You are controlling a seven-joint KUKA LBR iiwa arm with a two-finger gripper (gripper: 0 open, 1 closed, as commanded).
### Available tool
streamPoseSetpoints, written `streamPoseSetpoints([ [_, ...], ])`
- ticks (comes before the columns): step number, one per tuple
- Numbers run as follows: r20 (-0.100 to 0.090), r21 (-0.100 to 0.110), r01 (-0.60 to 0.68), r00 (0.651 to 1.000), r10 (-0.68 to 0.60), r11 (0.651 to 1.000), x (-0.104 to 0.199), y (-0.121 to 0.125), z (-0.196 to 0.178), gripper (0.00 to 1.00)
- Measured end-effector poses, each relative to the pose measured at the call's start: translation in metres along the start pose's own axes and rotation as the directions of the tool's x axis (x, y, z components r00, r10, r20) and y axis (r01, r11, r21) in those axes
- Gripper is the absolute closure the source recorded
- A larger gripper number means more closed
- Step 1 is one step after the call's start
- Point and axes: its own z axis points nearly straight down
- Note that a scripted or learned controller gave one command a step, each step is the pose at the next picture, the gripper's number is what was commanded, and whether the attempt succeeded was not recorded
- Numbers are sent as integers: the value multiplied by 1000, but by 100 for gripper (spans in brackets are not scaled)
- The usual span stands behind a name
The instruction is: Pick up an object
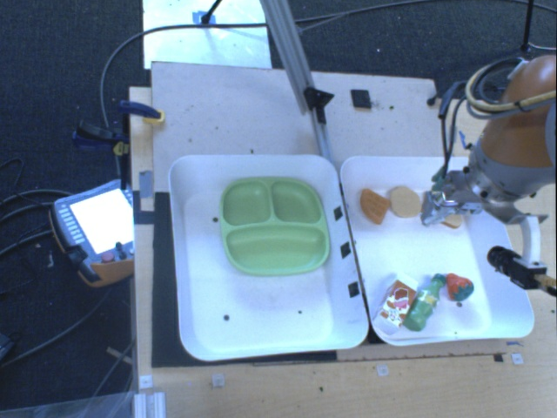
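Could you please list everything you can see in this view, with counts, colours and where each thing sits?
bins: 2, white, side by side on the bench
tray: 1, green, three compartments, in the left bin
wedge: 1, orange-brown, upper part of the right bin
disc: 1, tan, just right of the wedge
bottle: 1, green, lower part of the right bin
packet: 1, white and red, left of the bottle, touching it
strawberry: 1, red with green, right of the bottle
pendant: 1, orange and grey with a lit screen, on the floor at left
clamp: 1, blue and yellow, bench's left edge
arm: 1, grey and orange, from the right
end effector: 1, silver, low over the right bin beside the disc
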Motion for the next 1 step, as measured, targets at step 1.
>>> streamPoseSetpoints([
  [1,1,0,0,1000,0,1000,0,2,-54,100],
])
